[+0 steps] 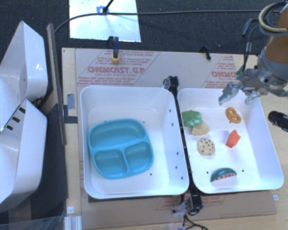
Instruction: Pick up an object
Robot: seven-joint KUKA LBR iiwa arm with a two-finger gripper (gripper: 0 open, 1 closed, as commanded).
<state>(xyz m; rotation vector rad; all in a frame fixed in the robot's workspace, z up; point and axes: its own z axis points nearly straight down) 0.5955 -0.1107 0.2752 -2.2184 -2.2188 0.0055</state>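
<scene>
Two white bins (134,97) — one blue divided plate (120,147), six toy food pieces (206,146) — one gripper (239,94).

A: Two shallow white bins, left (93,99) and right (266,143): smooth plastic, slight gloss. Blue compartment tray (120,147): smooth plastic, satin sheen.

B: Noted. Pale board (149,66) with red print under them looks matt, like card or wood fibre. Dark floor covering (29,4): rough, carpet-like. Silvery sheet (103,13): reflective.
</scene>
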